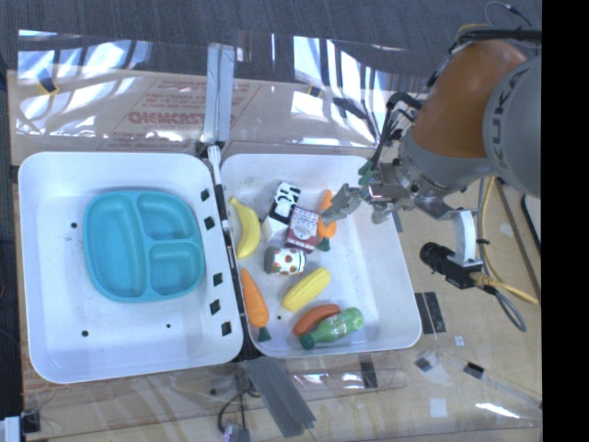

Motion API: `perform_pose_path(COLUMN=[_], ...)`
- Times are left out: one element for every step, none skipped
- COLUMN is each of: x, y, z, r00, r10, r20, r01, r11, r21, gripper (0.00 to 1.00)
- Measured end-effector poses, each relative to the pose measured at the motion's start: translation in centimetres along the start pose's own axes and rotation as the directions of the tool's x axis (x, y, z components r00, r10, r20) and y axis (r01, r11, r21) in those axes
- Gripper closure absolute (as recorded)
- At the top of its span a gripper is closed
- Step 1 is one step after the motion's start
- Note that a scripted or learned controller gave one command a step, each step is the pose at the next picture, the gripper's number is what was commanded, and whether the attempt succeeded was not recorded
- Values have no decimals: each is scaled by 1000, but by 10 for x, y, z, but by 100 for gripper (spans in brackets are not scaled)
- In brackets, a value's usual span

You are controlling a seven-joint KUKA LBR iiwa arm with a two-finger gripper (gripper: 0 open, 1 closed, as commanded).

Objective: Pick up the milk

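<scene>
You are at the approach step: the end effector (342, 201), whose grip state cannot be told from here, hangs by the right bin's (391, 325) far edge beside the milk (284, 202), so the next move calls for centring over the carton, then descending

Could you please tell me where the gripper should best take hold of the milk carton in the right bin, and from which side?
Probably across the milk carton body's two long sides, coming straight down from above. It lies flat at the far end of the right bin, cow-patterned face up. The red carton crowds its near-right end and the banana its left, so keep the gripper toward the far end.
</scene>
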State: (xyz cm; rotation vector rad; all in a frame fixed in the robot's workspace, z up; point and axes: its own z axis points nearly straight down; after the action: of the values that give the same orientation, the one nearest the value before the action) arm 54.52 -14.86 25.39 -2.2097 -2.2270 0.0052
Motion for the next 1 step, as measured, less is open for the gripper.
perform_pose_path(x=[-13], y=[-17], z=[41], r00=[972], r10=[237], r20=[-1], r01=[-237], r11=[972], r21=[0], gripper=[0])
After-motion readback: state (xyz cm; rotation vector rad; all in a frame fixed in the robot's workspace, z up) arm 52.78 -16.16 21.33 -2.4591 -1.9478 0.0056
